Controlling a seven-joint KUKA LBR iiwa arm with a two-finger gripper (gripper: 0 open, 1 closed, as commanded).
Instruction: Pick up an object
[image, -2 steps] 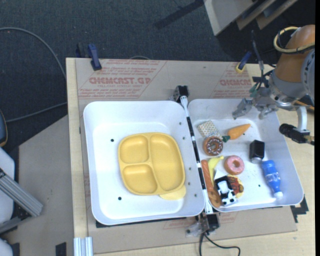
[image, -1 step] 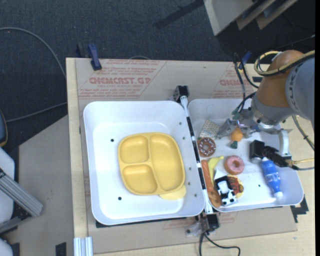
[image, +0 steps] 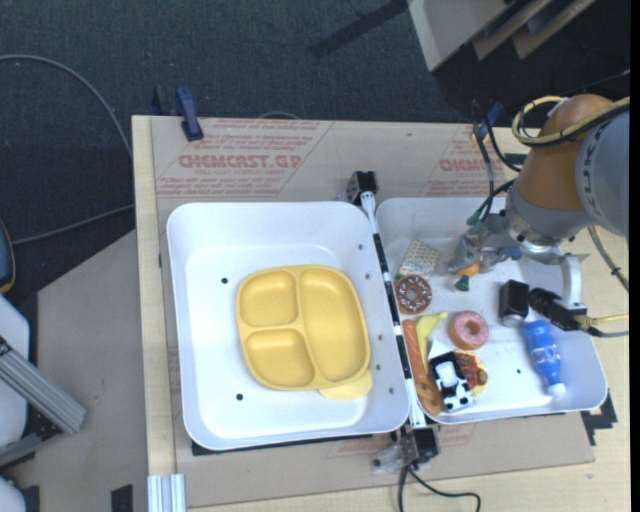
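Arm: the grey arm (image: 560, 170) reaches in from the right and hangs over the far part of the right bin (image: 592, 392).
Claw: the claw (image: 478, 255) is low over the bin floor, between the speckled square pad (image: 420, 258) and the bin's right wall. I cannot tell if it is apart or together, and I see nothing lifted in it.
Nearest object: a small green piece (image: 463, 283) lies just beside the claw, on the bin floor. It seems the likely target, but this is only my judgement.
Other objects: chocolate donut (image: 412, 293), pink donut (image: 467, 329), banana (image: 430, 325), black-and-white cow toy (image: 448, 380) and blue bottle (image: 543, 355) all rest in the same bin.
Left bin: the left bin (image: 200, 300) holds a yellow divided plate (image: 300, 325), well apart from the claw.
Surface: both bins sit side by side on the surface (image: 260, 160).
Progress: I judge the approach is made; the grasp and the lift are not yet done.
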